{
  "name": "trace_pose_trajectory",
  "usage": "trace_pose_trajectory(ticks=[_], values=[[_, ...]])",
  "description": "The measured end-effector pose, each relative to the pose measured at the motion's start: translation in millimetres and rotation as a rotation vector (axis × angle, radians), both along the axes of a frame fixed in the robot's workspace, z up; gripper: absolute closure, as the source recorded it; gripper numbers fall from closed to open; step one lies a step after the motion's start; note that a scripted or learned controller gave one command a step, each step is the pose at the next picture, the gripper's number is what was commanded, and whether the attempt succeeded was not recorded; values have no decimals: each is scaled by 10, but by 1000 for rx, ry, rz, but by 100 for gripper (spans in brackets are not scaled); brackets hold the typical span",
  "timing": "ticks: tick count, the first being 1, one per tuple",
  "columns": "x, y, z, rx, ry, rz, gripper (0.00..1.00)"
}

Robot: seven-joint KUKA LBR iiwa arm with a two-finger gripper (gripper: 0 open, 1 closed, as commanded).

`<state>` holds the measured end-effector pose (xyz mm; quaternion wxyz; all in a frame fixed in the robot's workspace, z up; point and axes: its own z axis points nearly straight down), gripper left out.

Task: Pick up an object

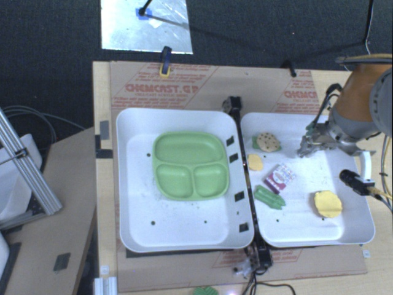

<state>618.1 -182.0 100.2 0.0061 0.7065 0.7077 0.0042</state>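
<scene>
While the arm point(362, 97) reaches in from the right, its gripper point(309, 145) hangs over the right bin point(356, 226), close to that bin's far edge and a little right of its middle. Whether it is spread or pressed together cannot be told from this angle, and nothing shows between its tips.

Five small things lie in the right bin. A round speckled cookie point(267, 142) sits near the far left corner, just left of the gripper and apart from it. Nearer the left wall lies a small yellow piece point(255, 162). Toward the bin's middle, below and left of the gripper, lies a red-and-white packet point(280, 178), and just beside it on the near side a green pod-shaped item point(269, 197). A larger yellow item point(328, 204) rests toward the near right corner, well apart from the gripper.

On the counter point(202, 82), the left bin point(132, 226) holds a green divided tray point(189, 165) at its centre.
</scene>
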Motion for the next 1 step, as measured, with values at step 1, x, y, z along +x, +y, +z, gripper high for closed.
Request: trace_pose_trajectory(ticks=[1], values=[[-4, 1, -7, 1, 1, 0, 0]])
